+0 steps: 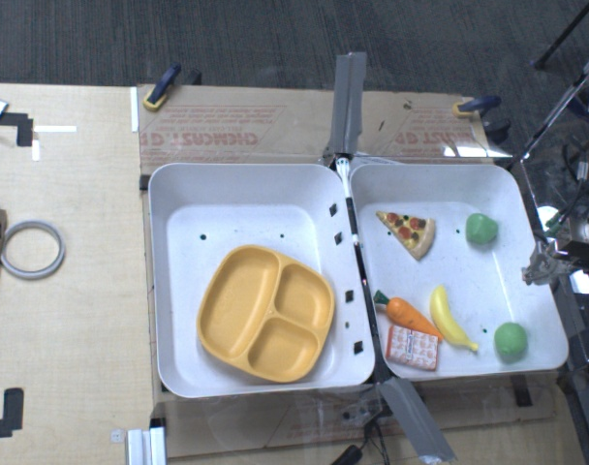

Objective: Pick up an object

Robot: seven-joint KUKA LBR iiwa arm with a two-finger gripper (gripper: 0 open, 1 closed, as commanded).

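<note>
Six small items lie loose in the right bin (pixel 527 211), scattered apart, presumably so each can be picked alone: pizza slice (pixel 408 231), tip pointing down-right; carrot (pixel 411 313), leafy end up-left, tip down-right; banana (pixel 450 319), long axis parallel to the carrot's; red-and-white packet (pixel 413 348), touching the carrot; two green balls (pixel 481 229) (pixel 511 341), no axis. Left bin (pixel 169 260): one yellow divided plate (pixel 265 313). Gripper (pixel 549 262) at the right bin's far rim, nearest the balls; whether open or closed cannot be told.
</note>
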